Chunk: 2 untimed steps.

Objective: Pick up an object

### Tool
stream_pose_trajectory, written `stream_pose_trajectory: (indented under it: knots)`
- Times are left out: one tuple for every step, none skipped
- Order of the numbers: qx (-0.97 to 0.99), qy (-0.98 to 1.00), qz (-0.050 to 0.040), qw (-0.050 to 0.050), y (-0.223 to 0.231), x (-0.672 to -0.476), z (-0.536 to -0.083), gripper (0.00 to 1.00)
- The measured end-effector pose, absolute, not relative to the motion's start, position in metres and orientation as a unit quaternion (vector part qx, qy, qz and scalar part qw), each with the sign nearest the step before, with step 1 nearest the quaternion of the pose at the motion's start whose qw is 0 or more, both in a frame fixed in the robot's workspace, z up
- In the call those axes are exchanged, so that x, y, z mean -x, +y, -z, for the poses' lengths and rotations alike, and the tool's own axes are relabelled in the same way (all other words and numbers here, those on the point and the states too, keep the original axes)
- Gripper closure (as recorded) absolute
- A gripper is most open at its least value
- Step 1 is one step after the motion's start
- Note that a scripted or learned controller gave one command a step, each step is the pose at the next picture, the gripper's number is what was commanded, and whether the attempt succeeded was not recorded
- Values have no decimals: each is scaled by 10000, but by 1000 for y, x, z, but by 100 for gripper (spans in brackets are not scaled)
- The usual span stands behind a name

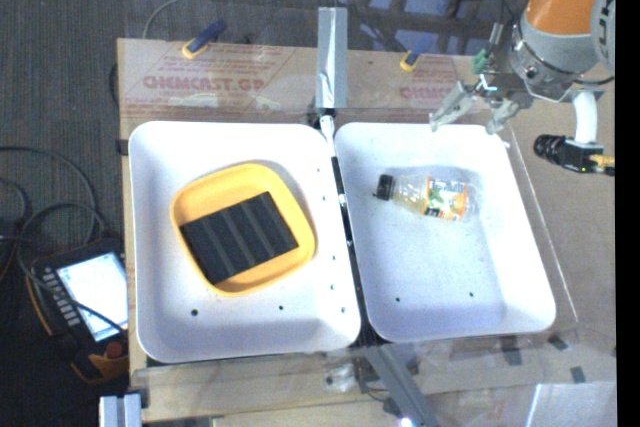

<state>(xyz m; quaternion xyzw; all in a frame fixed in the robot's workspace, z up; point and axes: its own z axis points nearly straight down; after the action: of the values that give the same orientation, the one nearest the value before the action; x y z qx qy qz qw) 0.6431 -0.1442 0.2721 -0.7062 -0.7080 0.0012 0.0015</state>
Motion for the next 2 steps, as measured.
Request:
stream_pose_trajectory:
  knots:
    - [6367,-7711,-1,11,-152,-601,-95,0]
    - [6368,-7711,-1,14,-152,-600,-95,0]
